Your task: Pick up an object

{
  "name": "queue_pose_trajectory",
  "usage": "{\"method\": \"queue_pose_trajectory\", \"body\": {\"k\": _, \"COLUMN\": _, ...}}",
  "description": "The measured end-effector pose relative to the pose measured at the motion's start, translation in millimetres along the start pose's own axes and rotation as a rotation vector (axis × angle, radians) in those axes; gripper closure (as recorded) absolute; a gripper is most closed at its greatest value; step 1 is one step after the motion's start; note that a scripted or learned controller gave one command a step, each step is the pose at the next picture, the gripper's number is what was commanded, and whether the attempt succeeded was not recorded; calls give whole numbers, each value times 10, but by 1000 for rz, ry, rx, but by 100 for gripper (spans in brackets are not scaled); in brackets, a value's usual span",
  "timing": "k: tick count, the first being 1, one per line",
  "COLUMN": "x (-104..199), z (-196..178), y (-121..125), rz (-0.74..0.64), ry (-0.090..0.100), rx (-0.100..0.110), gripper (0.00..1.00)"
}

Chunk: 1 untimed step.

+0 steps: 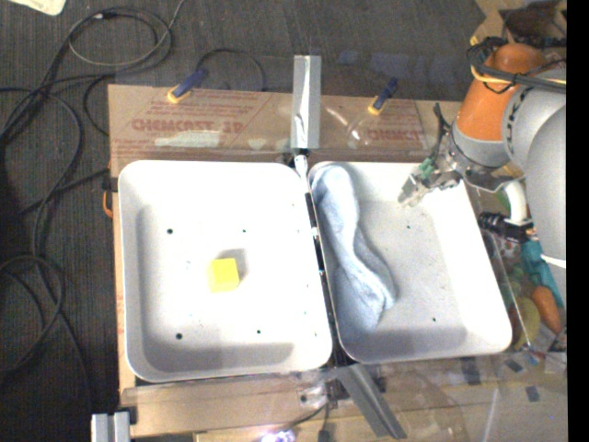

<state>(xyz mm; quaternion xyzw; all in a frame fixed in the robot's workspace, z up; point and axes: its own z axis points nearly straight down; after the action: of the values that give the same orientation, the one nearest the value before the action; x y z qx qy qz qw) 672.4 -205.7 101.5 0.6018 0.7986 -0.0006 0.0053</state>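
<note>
The gripper [416,184] hung over the far right part of the right bin [460,274], near its back rim, with the orange-banded arm [492,99] reaching in from the right; whether it was apart or together could not be told, and nothing showed in its grasp; a pale blue-grey cloth [354,247] lay crumpled along the left wall of that bin, well apart from the gripper; a small yellow block [225,274] sat on the floor of the left bin [156,210], near its middle.
</note>
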Motion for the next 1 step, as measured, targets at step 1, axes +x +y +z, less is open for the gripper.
{"method": "queue_pose_trajectory", "body": {"k": 1, "x": 27, "z": 6, "y": 3, "rz": -2, "ry": 6, "rx": 4, "gripper": 0}}
